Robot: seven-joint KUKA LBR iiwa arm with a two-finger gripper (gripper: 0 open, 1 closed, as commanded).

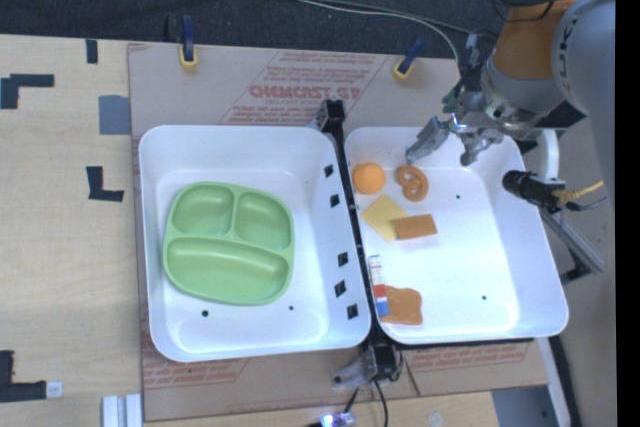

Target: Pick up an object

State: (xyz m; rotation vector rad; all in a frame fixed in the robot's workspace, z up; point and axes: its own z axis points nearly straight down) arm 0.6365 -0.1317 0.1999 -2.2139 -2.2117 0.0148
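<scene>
The hand (446, 143) is seen spread open, its two fingers splayed apart over the far edge of the right bin (520, 255), with nothing between them. No object has been picked yet, so an approach is judged to be the step in hand.

The nearest candidate is the small ring-shaped pretzel (412, 182), lying just below and to the left of the hand, beside the orange ball (369, 178). The two are close but appear to be apart. For a clean grip, the hand should be lowered straight down with the fingers set across the ring, kept clear of the ball so that it is not nudged away. The ball is round and smooth and would be likely to roll if caught off centre.

Further forward lie a pale yellow slice (380, 215), flat like cheese, and a tan slab (415, 228) that touches or overlaps it. Both are thin and low, and would be hard to get the fingers under. Near the front wall an orange-brown lump (403, 306) rests beside a small white stick (377, 280) with red and blue marking, whose nature cannot be made out clearly.

In the left bin (160, 150) a green divided plate (229, 243) of glossy plastic is seen, with three compartments. The bins stand on a brown board on the tabletop (50, 215)
</scene>
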